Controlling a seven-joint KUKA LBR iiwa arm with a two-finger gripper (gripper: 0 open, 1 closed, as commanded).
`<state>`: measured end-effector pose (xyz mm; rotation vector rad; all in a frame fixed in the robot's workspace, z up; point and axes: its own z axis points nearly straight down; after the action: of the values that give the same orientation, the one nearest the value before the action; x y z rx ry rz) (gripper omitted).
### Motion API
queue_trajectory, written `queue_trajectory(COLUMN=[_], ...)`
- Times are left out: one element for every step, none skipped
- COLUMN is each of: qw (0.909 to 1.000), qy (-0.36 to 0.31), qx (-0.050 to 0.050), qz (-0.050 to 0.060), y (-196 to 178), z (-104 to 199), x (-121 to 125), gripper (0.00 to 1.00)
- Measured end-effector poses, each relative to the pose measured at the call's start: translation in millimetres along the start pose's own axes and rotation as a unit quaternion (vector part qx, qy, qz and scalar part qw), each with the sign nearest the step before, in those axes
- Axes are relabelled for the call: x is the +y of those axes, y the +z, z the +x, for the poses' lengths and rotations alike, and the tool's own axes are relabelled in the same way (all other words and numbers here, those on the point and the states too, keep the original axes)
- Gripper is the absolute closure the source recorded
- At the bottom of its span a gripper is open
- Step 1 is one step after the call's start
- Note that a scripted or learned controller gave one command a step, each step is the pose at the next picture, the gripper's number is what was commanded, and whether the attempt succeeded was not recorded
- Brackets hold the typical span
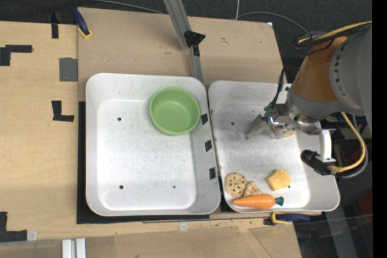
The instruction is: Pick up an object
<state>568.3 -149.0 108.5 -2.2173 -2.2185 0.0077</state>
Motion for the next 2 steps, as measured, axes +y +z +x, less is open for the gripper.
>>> queue_trajectory(qw=[1.0, 1.0], qy=[-0.001, 0.0], qx=[0.0, 0.0], qz=[-0.002, -0.005], y=[-12.9, -59.8], z=[0.9, 0.8], x=[1.1, 10.0], gripper=[1.0, 1.0])
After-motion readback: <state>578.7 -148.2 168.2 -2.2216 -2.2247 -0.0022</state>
